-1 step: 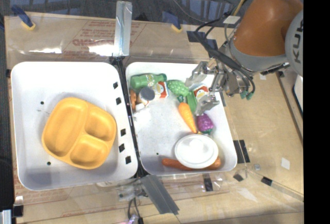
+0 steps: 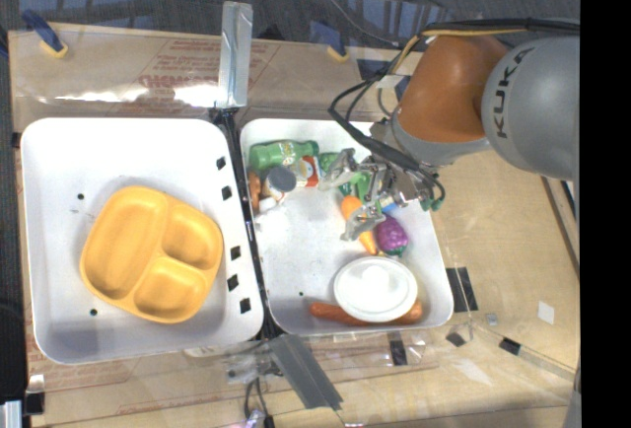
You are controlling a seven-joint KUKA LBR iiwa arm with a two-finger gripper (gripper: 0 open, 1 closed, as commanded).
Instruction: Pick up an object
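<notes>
Fingers (image 2: 367,215) down in right bin (image 2: 296,249) — beside purple toy (image 2: 391,236); open or closed, cannot tell.

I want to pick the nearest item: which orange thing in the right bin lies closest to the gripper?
The small orange piece beside the gripper. The long carrot lies far off, by the bin's front wall, under the white bowl.

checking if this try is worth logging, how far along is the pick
Done: the grey arm's gripper is down in the right white bin, among small toys beside the purple round one. In hand: nothing visibly lifted. Left: a grasp and raise; the white round bowl and green bottle lie in the bin.
</notes>
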